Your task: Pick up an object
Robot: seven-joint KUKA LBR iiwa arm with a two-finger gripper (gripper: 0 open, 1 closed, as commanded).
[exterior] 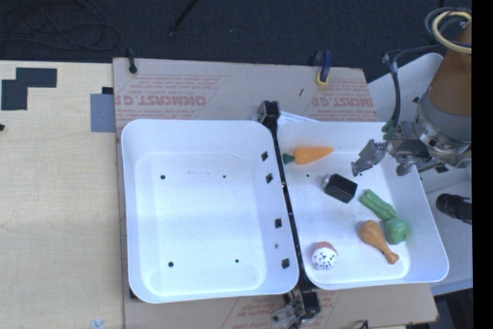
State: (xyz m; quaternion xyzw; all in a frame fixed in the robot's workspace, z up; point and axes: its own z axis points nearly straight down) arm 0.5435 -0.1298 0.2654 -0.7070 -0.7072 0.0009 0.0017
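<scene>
Over the right bin (431, 262), the pincer (385, 158) hung open, holding nothing. Below it lay a carrot (312, 155), black block (340, 187), green toy (384, 213), drumstick (377, 240) and ball (324, 256).

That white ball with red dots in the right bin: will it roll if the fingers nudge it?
Probably. The ball looks round, with no flat face showing, so a side nudge would likely send it rolling. It sits near the right bin's front wall, which may stop it quickly. It looks small and probably light; whether it is soft or hard cannot be told from here.
</scene>
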